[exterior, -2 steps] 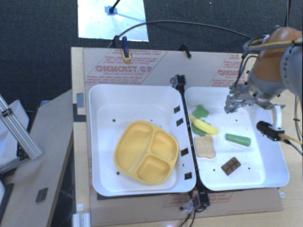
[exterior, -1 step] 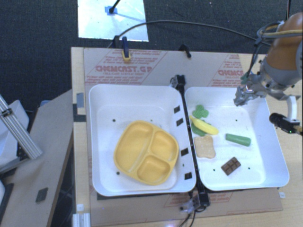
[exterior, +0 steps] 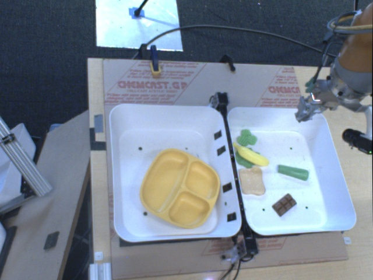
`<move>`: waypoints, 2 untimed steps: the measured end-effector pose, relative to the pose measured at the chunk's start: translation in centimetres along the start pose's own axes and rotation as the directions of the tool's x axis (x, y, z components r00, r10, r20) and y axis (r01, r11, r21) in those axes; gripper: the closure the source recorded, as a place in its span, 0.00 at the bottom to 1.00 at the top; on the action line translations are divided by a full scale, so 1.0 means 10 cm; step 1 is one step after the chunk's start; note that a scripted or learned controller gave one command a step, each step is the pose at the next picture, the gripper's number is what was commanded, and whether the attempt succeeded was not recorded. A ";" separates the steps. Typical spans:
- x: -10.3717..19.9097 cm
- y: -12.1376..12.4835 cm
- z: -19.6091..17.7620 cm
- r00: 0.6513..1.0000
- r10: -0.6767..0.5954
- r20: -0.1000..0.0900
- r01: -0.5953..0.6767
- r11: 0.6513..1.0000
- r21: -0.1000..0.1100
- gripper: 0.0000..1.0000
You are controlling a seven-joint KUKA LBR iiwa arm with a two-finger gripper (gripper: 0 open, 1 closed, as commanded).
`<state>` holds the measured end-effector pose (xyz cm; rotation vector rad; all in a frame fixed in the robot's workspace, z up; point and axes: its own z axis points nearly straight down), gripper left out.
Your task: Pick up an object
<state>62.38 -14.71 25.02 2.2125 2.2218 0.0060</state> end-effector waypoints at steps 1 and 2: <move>0.49 -0.19 -0.04 1.000 -0.004 -0.003 0.004 1.000 0.006 1.00; 1.03 -0.25 0.11 1.000 -0.004 -0.003 0.005 1.000 0.006 1.00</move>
